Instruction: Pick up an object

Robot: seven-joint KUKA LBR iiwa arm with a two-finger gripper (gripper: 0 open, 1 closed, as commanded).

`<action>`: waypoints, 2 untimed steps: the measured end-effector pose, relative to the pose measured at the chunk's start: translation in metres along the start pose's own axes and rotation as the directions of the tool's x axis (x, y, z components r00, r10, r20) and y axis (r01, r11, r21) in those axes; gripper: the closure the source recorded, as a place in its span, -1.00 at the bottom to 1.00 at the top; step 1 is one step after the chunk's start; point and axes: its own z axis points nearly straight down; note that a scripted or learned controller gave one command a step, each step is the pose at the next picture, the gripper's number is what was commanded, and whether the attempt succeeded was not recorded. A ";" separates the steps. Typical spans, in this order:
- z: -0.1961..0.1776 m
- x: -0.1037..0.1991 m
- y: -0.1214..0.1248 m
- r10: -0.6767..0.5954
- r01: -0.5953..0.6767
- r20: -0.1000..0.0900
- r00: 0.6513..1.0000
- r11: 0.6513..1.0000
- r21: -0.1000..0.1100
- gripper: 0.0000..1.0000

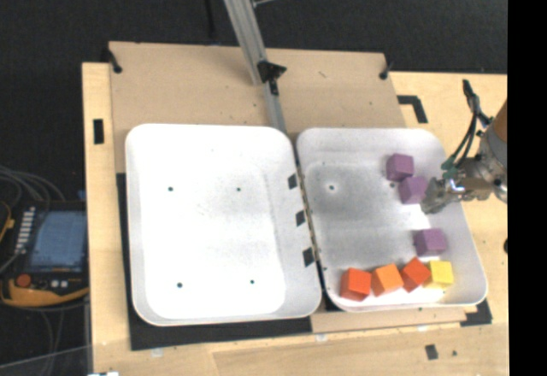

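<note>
Along the near wall of your right bin sits a row of blocks, touching or nearly so: an orange-red block, an orange block, a red block and a yellow block. Just behind them lies one purple block. Farther back, two more purple blocks sit close together. Your gripper hangs at the nearer one's right side; you cannot tell how wide it stands. Your left bin lies alongside.

No text, label or number can be read anywhere.
</note>
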 end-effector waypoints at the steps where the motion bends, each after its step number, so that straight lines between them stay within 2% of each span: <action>1: 0.013 0.047 0.023 -0.001 0.001 -0.002 1.000 1.000 0.005 1.00; 2: 0.008 0.087 0.046 -0.002 0.002 -0.003 1.000 1.000 0.005 1.00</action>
